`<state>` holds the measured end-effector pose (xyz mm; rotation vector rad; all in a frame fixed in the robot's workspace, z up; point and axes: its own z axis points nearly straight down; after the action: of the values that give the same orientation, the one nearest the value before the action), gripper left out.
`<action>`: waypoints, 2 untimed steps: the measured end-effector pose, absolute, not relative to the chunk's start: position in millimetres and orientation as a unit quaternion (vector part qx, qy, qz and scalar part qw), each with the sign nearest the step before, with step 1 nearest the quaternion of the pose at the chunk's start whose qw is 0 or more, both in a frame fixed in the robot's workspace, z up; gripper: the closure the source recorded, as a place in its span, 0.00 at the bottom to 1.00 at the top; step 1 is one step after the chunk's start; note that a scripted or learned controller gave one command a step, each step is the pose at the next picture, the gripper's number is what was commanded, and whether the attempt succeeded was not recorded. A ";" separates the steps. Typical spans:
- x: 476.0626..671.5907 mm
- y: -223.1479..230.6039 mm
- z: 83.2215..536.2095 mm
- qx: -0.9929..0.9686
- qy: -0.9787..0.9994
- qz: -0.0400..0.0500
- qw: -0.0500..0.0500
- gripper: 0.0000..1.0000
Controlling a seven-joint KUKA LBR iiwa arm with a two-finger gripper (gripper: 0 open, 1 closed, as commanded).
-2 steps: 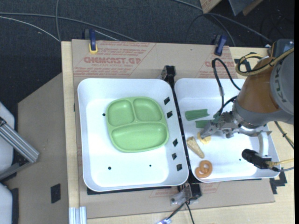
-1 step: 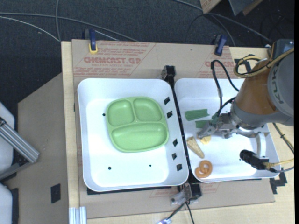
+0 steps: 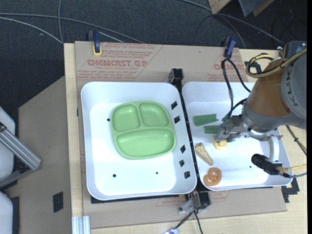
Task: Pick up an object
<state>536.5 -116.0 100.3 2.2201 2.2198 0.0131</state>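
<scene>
White plastic forms the two shallow bins on the brown cardboard-topped worktop (image 3: 146, 52). The right bin (image 3: 243, 177) is the landmark. Inside it, near its middle, the grey arm's tool (image 3: 225, 136) sits low over a small pale yellow block (image 3: 221, 144); whether it grips the block cannot be told. Just toward the bin's far wall from the tool lie two flat green strips (image 3: 204, 119). Toward the near wall lie a tan wedge-shaped piece (image 3: 204, 153) and an orange ring-shaped pretzel (image 3: 212, 176). Beside the right bin, the left bin (image 3: 97, 179) holds a light green divided plate (image 3: 143, 129).
</scene>
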 end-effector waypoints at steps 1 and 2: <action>537.5 -124.6 147.6 0.707 0.707 0.001 0.002 1.00; 546.0 -120.1 208.4 0.706 0.708 0.002 0.003 1.00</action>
<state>546.0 -120.1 208.4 2.2147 2.2191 0.0071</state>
